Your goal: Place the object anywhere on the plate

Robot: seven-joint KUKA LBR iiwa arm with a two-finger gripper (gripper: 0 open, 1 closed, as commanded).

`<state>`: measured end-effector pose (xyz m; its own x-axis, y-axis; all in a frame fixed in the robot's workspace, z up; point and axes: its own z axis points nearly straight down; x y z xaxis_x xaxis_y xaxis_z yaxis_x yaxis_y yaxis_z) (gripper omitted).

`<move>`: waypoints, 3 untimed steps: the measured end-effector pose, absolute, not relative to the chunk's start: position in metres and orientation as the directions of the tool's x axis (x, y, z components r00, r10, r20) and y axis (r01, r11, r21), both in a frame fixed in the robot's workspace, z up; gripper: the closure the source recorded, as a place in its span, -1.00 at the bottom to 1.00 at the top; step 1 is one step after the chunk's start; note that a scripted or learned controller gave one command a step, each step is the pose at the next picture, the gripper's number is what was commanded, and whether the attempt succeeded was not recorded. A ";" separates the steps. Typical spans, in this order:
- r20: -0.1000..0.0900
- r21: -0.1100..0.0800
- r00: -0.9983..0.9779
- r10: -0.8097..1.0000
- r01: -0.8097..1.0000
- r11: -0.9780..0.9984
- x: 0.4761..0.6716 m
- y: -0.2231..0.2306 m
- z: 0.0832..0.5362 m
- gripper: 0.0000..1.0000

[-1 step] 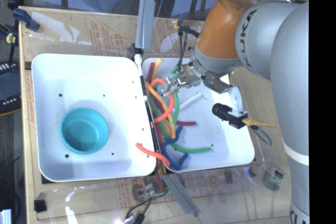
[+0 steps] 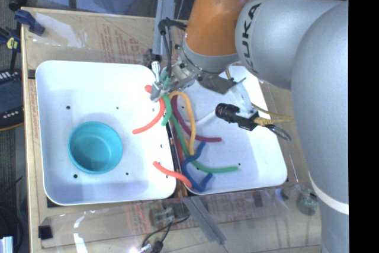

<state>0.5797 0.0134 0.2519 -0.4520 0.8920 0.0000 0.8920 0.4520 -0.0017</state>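
A bundle of soft coloured strands (image 2: 177,121), red, green, yellow, purple and blue, drapes over the divider between the two white bins. Its strands gather at the top, where my gripper (image 2: 159,87) is shut on them, with a red end poking out to the left. One red strand (image 2: 151,121) curves down into the left bin. Green and blue ends (image 2: 207,170) trail on the right bin's floor. The teal plate (image 2: 95,147), round with a raised rim, sits in the left bin's lower left, well apart from the gripper.
The left bin (image 2: 59,86) holds the plate and the strand ends. My grey and orange arm covers much of the right bin (image 2: 266,163). A short red strand (image 2: 167,170) lies across the divider near the front.
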 end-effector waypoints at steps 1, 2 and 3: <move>0.001 -0.006 -0.476 0.880 0.879 0.476 0.541 0.051 0.238 1.00; 0.001 -0.003 -0.614 0.789 0.789 0.614 0.533 0.123 0.268 1.00; 0.003 -0.005 -0.736 0.677 0.677 0.736 0.563 0.059 0.199 1.00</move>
<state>0.5629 0.0592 0.1991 -0.7357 0.6773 0.0029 0.6773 0.7357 -0.0047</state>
